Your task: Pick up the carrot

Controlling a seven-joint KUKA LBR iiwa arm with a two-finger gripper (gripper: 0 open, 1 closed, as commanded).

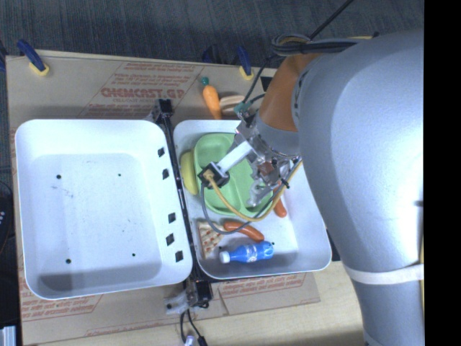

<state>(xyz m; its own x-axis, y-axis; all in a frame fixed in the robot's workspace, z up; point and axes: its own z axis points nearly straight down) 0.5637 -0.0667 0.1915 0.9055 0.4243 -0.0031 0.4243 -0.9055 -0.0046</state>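
An orange carrot (211, 101) with a small green top lies on the cardboard just behind the right bin (311, 245), outside its rim. My gripper (261, 192) hangs low inside the right bin, over the right side of a light green plate (220, 153). It is well in front of that carrot and apart from it. An orange stick-shaped thing (243, 228) lies in the bin in front of the plate, and a small orange piece (280, 209) sits just right of the gripper. I cannot tell what either of these is.
The right bin also holds a yellow piece (189, 172) at the plate's left edge, a waffle-like brown piece (207, 238) and a blue bottle (248, 252) lying near the front wall. The left bin (29, 193) stands beside it. A yellow cable (229, 206) loops off the wrist.
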